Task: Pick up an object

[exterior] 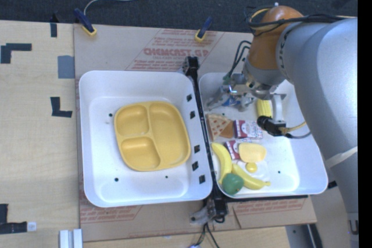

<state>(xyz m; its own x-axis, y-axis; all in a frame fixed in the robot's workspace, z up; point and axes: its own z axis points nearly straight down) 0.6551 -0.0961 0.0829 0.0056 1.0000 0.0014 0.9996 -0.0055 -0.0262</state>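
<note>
- Gripper [235, 94] hangs low over the far end of the right bin [302, 180], below the arm's orange band [268, 43]; its metal parts blur together with something blue beneath, so whether it is open or closed cannot be told, nor whether it grips anything.
- Most of the right bin's far corner is hidden by the grey arm [325, 78], which also runs out of view at the right.
- Just beside the gripper, toward the near side, lies a pizza slice toy [218, 125], and next to that a red-and-white packet [245, 129].
- A corn cob [264, 107] lies partly under the wrist.
- Nearer the front lie a pale yellow piece [252, 153], a banana [229, 162] and a green round fruit [232, 183], perhaps a lime, well apart from the gripper.
- The left bin [99, 171] holds a yellow divided plate [152, 135].
</note>
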